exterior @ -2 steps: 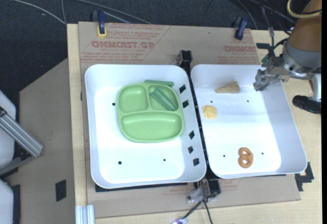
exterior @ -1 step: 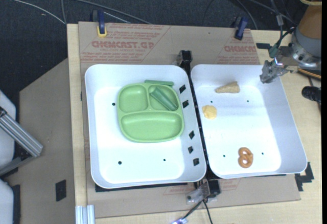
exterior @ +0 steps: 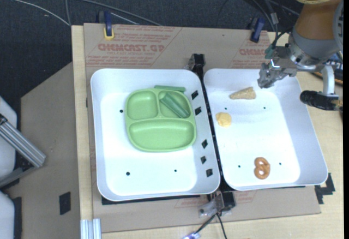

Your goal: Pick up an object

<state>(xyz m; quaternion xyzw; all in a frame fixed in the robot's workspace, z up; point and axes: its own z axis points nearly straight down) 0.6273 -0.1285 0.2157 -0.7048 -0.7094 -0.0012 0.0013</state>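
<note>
Two metal fingers at the tip of the grey KUKA arm hang over the upper right corner of the right-hand shallow white bin, and at this size it cannot be told whether they stand apart or together; nothing can be seen between them. Just to their left in the picture, and a little lower, lies a pale tan wedge-shaped piece of toy food, its long axis running roughly left to right across the bin with the thicker end toward the fingers. That piece looks the nearest candidate for the pick, and the coming move would seem to call for a short shift leftward and down, with the fingers closing across the wedge's narrow width rather than along its length. Farther off in the same bin sit a small yellow rounded lump, near the divider, and an orange-brown pretzel-shaped toy near the front wall. In the left-hand white bin rests a light green compartmented plastic plate with a darker green strip-like piece in its upper right compartment. Both bins stand on the cardboard-topped bench.
</note>
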